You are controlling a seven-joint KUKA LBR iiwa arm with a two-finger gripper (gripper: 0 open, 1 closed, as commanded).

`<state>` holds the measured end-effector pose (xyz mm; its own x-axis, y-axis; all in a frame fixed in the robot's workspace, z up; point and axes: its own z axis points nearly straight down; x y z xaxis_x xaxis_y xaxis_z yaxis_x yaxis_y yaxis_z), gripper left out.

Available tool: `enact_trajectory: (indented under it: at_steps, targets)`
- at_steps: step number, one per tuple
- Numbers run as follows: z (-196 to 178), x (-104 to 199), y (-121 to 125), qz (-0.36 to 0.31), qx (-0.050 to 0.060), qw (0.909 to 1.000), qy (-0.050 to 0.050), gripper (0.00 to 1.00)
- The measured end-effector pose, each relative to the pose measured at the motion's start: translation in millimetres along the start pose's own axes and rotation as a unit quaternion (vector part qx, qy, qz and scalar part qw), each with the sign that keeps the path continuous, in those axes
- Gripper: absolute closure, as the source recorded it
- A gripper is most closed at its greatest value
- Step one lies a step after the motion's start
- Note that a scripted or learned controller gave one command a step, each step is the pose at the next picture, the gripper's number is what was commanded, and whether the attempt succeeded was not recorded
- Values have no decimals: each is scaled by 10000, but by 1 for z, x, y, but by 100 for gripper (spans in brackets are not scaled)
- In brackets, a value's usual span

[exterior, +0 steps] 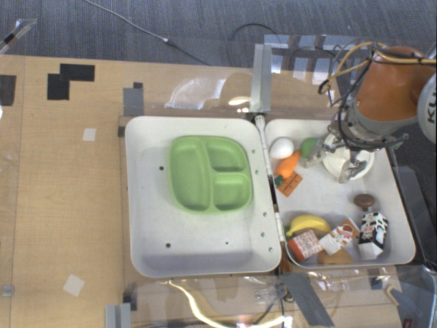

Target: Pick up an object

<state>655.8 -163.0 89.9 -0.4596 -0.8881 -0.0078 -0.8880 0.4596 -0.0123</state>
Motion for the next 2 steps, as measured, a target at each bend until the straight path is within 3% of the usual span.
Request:
enact_trajectory:
  at_steps: [1, 2]
  targets:
    - [0, -65, 17, -63, -26, 10000, 55, 0]
    - [-1, -35, 63, 915, 5, 9958, -3, 0]
